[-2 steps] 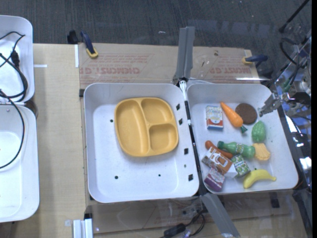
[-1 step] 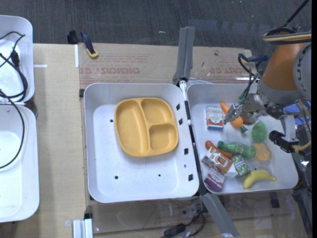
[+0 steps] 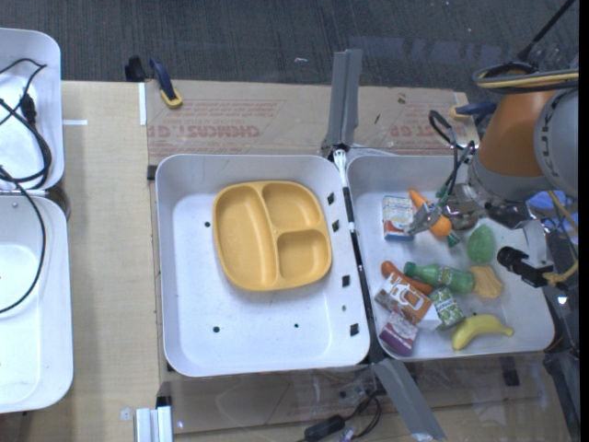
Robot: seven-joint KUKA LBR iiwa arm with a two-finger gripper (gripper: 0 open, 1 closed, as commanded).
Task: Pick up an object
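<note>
Two white bins sit side by side. Left bin [image 3: 184, 339] holds a yellow divided plate [image 3: 272, 234]. Right of the plate, the right bin [image 3: 368, 178] holds crowded items: a small carton [image 3: 398, 216], a green bottle [image 3: 440, 276], a banana [image 3: 479, 330]. The gripper [image 3: 429, 219] hangs just right of the carton, fingers slightly parted, beside an orange carrot [image 3: 433, 215] partly hidden behind them; contact cannot be confirmed. The arm [image 3: 515, 145] is cut off at right.

Mirrored red print on cardboard sheet [image 3: 276, 118], not legible
</note>
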